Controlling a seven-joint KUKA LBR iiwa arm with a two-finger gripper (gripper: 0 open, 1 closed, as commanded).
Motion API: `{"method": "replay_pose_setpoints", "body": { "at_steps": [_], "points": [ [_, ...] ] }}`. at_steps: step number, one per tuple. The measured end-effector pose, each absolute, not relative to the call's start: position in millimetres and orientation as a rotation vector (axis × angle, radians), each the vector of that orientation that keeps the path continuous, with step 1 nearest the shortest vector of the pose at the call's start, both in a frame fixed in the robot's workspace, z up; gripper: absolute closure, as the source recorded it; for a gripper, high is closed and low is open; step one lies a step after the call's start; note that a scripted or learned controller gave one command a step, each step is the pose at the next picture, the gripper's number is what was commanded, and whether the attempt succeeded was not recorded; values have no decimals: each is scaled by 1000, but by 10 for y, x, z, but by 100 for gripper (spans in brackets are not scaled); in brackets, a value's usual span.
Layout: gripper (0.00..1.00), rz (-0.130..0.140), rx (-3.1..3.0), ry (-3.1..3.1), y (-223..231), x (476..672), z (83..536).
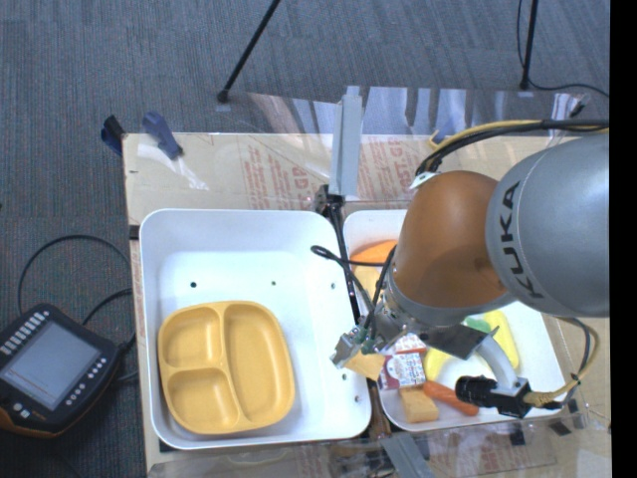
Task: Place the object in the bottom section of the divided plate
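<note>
So the grey arm with the orange band [453,242] is reaching in over the right white bin [542,361], and its bulk is covering most of what's underneath. The pincer [360,345] is sitting right at the seam between the two bins, low over a pile of toy food, and honestly I can't tell how it's set or whether it's got anything.

My guess for the target is the small red-and-white packet [405,364] lying just beside a tan wedge [365,366]; an orange carrot-shaped piece [445,397] and a pale cube [419,405] are lying near the bin's front edge. The packet is looking light, thin and a bit slick, so I'd be pinching it across its short sides.

The yellow three-section divided plate [226,366] is waiting in the left white bin [249,242], toward its front-left corner, nothing in it.
</note>
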State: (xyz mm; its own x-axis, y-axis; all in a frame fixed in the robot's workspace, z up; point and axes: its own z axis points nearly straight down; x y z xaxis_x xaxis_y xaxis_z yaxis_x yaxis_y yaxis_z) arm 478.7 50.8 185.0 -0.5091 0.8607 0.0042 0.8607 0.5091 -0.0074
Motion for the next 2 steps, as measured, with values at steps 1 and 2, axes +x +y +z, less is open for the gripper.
{"method": "replay_pose_setpoints", "body": {
  "at_steps": [1,2],
  "points": [
    [100,1,-1971,-2446,701,5087,2703],
    [100,16,-2401,-2017,942,4787,1950]
  ]
}}
